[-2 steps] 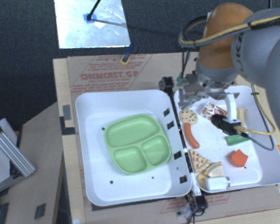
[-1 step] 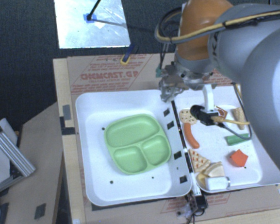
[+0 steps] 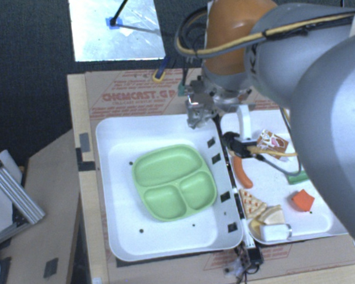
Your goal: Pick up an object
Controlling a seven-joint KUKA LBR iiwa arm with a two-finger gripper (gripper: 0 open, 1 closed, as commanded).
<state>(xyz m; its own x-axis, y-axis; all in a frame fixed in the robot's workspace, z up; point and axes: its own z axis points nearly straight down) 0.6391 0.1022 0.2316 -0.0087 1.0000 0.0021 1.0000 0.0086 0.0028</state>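
Fingers on the gripper blur into the metal around them, so you cannot tell whether they are parted or closed. Your grey arm bends in from the right and covers much of the right bin, wrist pointing down over the back end of the divider. The left bin holds a green divided tray. The right bin holds a red-and-white packet, an orange sausage, a waffle piece, an orange block and a white block.
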